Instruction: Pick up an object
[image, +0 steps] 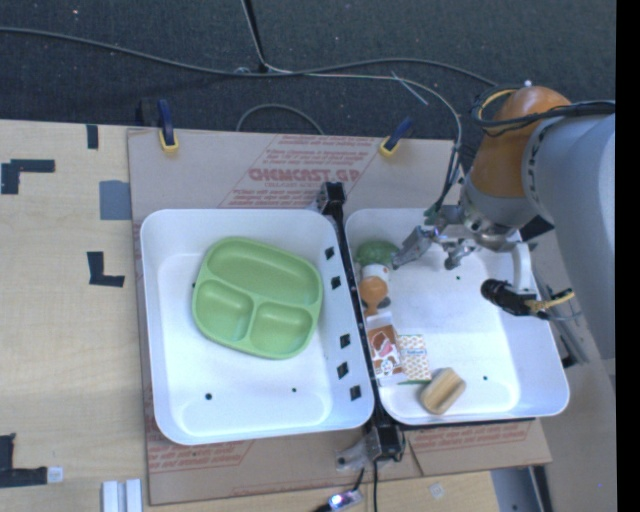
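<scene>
Several small things sit in my right-hand shallow white bin (520, 385): a round green soft object (376, 251) at ten o'clock, an orange-and-white bottle-like item (374, 286) just below it, a flat printed packet (395, 353) and a tan bread-like roll (442, 390) at six. My hand (432, 247) hovers just right of the green object, fingers spread, gripping nothing. I judge the roll light and squashy, best pinched across its short width.

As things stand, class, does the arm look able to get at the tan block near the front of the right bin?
Probably yes. The tan block lies by itself on the right bin floor, nothing over it, and the gripper hangs above the same bin.
</scene>
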